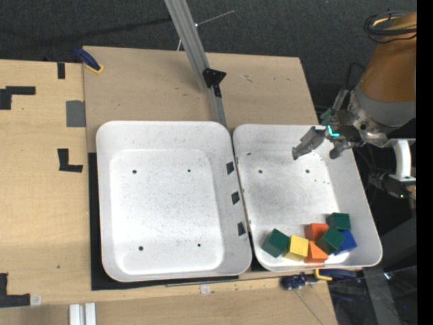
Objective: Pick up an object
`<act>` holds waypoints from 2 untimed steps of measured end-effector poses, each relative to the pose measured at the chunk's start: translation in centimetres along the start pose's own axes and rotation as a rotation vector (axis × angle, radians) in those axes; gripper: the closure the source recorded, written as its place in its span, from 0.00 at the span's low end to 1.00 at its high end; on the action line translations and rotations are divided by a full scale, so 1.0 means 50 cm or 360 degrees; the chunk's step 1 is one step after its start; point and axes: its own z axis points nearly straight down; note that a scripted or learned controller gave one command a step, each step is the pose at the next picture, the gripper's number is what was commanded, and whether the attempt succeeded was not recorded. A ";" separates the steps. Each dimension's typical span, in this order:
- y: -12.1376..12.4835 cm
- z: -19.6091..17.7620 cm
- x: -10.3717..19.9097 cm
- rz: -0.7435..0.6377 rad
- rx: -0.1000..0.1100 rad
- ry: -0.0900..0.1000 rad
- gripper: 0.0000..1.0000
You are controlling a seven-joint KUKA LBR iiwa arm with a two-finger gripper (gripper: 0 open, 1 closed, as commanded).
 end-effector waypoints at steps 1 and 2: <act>0.001 -0.004 0.000 -0.0002 -0.0006 -0.0002 0.00; -0.018 0.112 -0.004 0.0001 0.0004 -0.0002 0.00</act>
